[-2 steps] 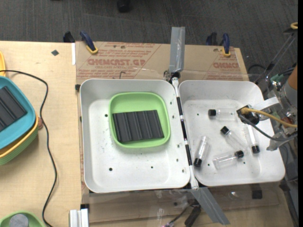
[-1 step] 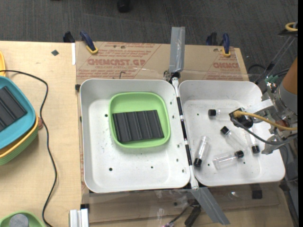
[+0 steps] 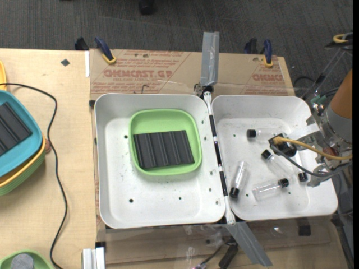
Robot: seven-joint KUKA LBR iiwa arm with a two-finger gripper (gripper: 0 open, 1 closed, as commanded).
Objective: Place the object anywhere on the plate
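1. clear capped vials (image 3: pixel 268 190) lay loose in the right bin (image 3: pixel 252 207), lower right of frame.
2. probably light, stiff, slick and apt to roll, so best gripped mid-barrel.
3. jaws at far right: i could not tell how open they were.
4. green plate (image 3: pixel 166 171) sat left of centre.

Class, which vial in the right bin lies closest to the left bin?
The long vial whose black cap lies almost at the divider; the other vials lie farther right.
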